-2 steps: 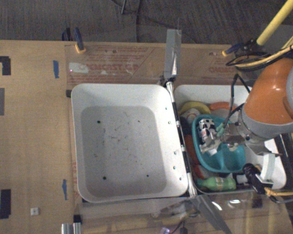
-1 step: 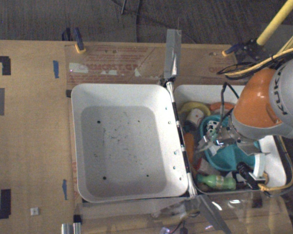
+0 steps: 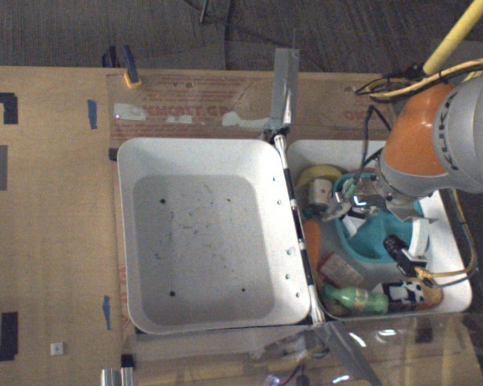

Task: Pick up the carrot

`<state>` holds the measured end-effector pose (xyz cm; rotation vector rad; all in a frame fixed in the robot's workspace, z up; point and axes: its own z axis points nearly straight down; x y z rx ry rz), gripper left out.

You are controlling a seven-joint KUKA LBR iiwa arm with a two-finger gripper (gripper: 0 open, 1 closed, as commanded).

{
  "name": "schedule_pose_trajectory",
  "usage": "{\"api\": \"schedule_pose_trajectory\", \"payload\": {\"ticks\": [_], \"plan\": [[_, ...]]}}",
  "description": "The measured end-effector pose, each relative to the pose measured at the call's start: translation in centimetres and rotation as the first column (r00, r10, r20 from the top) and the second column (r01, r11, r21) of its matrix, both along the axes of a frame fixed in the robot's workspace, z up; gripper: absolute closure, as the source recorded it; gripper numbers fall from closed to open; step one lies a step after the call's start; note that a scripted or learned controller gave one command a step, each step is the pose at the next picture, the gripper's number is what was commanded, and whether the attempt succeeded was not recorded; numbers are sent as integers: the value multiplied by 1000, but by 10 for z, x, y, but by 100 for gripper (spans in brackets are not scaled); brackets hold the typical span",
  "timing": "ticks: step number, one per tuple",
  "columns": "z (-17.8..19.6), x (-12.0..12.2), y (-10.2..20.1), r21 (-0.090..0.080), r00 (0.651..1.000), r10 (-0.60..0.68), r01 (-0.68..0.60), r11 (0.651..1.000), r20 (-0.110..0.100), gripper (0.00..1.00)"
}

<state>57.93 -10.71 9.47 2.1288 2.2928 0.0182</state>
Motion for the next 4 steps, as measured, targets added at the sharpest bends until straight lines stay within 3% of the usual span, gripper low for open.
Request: {"api": "schedule_pose_trajectory", "payload": {"ticks": [1,2,3,4], "plan": [[10,0,-1,-3,1000,0,0,1000,0,100],[10,1,-1,-3,1000,1,-1,1000,2,0],[0,-92,-9,4,1000,2,-2,1000,6,0],[8,5,-12,35,953,-302,302,953,-19,0]]}}
